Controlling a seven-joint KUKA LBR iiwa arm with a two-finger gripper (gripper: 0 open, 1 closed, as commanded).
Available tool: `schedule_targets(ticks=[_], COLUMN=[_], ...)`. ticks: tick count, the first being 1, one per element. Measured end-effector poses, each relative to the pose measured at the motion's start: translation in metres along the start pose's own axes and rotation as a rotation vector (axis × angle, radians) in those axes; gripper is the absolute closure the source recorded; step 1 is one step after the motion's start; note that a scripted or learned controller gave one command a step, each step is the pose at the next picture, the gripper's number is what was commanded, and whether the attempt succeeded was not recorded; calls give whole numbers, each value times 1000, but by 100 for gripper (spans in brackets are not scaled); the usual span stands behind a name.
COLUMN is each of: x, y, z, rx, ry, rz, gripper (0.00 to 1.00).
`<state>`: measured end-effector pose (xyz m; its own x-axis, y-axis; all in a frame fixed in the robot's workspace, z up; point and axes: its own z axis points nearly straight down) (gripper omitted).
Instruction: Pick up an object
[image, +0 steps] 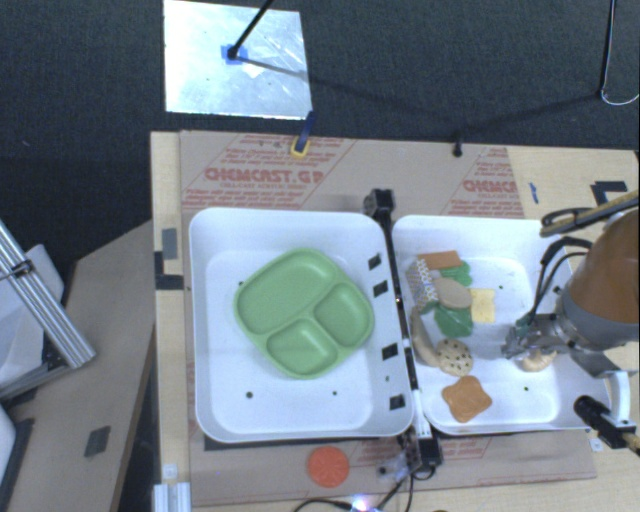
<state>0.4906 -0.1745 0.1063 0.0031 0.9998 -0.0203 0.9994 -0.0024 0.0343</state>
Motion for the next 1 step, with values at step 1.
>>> schedule_targets(ticks=[1], x=[4], y=[1], z=[-62], rx=[27], ry=[18], rz=[-7], gripper=[100])
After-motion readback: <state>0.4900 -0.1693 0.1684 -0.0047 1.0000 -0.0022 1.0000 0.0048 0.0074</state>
